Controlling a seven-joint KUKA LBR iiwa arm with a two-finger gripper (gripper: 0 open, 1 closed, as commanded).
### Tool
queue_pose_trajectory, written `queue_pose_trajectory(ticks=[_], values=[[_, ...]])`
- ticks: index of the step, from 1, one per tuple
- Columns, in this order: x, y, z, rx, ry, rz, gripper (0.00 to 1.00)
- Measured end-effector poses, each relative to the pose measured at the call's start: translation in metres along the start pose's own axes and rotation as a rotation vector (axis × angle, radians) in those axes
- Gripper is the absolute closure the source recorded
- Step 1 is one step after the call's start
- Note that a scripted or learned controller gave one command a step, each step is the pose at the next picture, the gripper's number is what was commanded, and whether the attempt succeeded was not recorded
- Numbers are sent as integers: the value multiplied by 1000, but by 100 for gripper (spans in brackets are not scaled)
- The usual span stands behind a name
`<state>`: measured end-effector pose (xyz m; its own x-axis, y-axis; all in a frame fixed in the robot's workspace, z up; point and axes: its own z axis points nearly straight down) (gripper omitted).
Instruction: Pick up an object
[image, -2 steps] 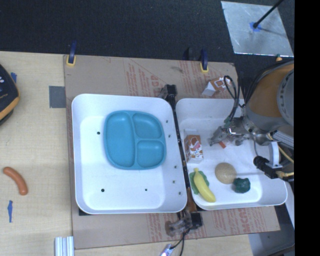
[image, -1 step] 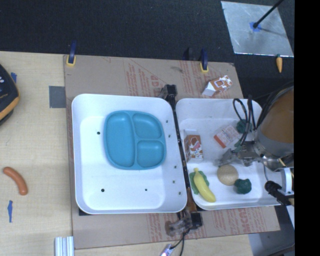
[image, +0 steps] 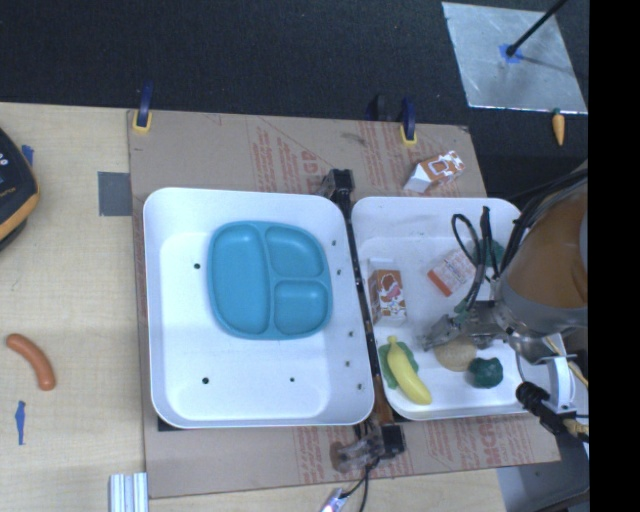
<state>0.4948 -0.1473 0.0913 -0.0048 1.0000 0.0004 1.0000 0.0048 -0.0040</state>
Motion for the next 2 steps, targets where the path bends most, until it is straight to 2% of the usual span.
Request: queue_pose_trajectory(ticks=[1,2], values=[[-1,1,-11,-2,-2,-4,100],[-62,32,-151,-4,-2,1,100]])
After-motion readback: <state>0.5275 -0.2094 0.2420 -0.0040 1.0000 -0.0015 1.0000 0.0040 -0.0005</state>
